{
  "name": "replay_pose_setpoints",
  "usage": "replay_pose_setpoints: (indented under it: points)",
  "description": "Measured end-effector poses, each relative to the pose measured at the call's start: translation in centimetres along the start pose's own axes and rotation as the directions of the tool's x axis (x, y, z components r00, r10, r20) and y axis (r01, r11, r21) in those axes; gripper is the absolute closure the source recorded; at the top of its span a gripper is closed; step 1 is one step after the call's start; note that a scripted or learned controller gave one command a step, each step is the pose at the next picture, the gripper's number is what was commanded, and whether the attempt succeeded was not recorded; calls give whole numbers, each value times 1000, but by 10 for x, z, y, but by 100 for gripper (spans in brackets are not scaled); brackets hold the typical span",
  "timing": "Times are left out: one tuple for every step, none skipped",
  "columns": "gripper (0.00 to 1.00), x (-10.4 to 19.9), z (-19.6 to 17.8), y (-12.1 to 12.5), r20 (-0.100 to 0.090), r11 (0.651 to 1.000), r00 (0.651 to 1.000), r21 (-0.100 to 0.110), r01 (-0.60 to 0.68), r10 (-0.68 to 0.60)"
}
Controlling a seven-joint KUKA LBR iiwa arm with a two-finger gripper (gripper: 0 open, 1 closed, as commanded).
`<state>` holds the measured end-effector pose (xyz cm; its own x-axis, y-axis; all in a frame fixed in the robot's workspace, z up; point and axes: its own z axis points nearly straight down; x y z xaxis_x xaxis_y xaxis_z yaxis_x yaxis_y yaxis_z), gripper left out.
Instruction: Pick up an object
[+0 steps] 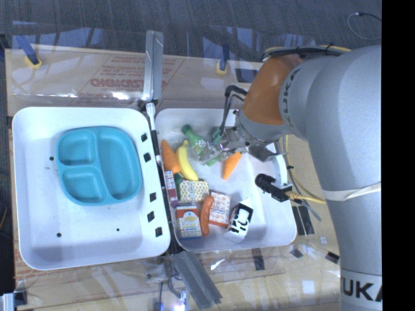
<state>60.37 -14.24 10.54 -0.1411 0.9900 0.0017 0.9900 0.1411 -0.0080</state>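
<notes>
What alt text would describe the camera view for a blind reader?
A grey KUKA arm reaches into the right bin above toy food: banana, carrot, small cartons. The left bin holds a blue divided tray.

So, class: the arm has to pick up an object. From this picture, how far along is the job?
Done: the arm has reached into the right bin, its tool low among the toy food. In hand: nothing visibly lifted; the tool sits by the orange carrot, which rests on the bin floor, and whether it is gripped is unclear. Left: secure a grasp and lift. The banana and blue divided plate lie untouched.
</notes>
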Motion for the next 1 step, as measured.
replay_pose_setpoints:
  points:
    - [100, 77, -152, -9, 2, 998, 998, -8, 70, -70]
